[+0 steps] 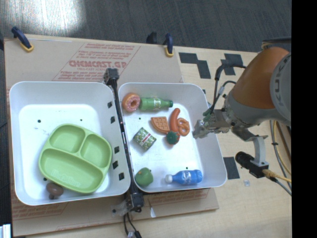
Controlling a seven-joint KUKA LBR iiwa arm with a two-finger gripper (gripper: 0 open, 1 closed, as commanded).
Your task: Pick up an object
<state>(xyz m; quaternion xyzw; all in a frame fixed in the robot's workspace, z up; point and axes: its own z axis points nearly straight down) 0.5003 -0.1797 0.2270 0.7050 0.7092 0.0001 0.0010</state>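
approach step, by the look of it: gripper (202,128) at the right rim of the right bin (210,155), over the wall, nothing seen between its parts. released or clenched: cannot tell, too blurred and small at this angle.

no object lifted yet. candidates all lying in the right bin: one donut (132,102), one green bottle (155,103) just beside it, one waffle (160,124), one sausage (174,118) touching one pretzel (182,126), one small green-and-red berry (172,138), one green can (144,138) tipped on its side, one green apple (144,176) at the near wall, one blue bottle (185,177) lying flat.

left bin (20,98): one green divided tray (74,157), one brown lump (54,190) at its near corner.

nearest to gripper: pretzel and sausage. next move likely calls for travel leftward into the bin, then descent over a single item; pretzel–sausage contact risks a double or glancing grab. blue bottle or can sits more apart.
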